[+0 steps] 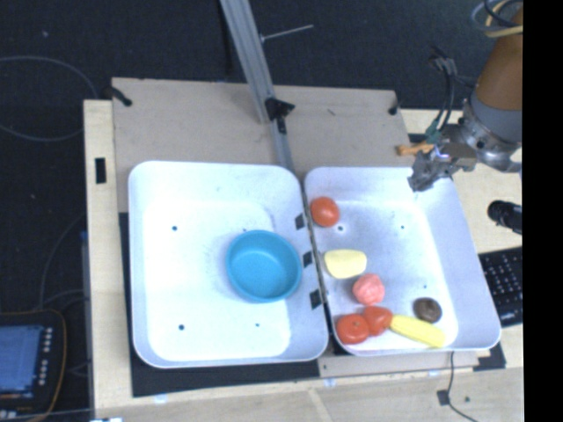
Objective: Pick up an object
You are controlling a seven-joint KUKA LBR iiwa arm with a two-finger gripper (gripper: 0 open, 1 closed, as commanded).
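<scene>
You see two shallow white plastic bins side by side: the left bin (176,200) holds a round blue bowl (263,265), and the right bin (440,227) holds the small objects you may pick. The grey arm with the orange band (501,95) comes from the right, and its gripper (428,175) hangs over the far right corner of the right bin; I cannot tell how the jaws stand. The pale yellow oval piece (345,263), the yellow banana-like piece (417,330), two red tomato-like pieces (361,323), the orange-red ball (325,211), the pink lumpy ball (369,288) and the small brown ball (427,309) lie well apart from it. In my judgement, round things can roll away, and the crowded near corner may block the jaws.
</scene>
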